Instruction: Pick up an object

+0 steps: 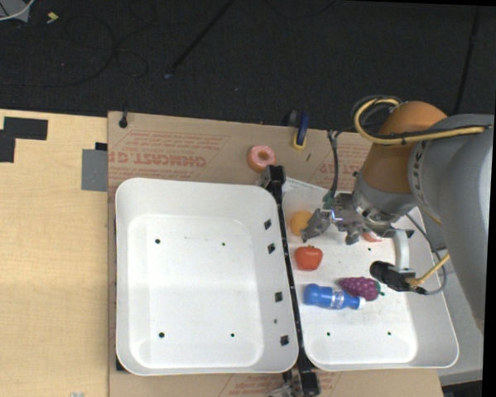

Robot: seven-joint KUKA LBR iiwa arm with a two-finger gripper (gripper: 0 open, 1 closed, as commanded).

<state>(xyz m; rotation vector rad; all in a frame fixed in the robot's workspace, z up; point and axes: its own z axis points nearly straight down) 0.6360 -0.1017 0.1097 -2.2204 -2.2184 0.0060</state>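
The gripper [336, 227] is hovering open and empty in the right bin [406, 347], needing to descend onto the orange fruit [299, 222].

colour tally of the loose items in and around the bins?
Orange: 1, orange ball, right bin
Red: 1, red tomato, right bin
Blue: 1, blue bottle, right bin
Purple: 1, purple grapes, right bin
Pink: 1, pink donut, on the cardboard behind the bins
Total: 5
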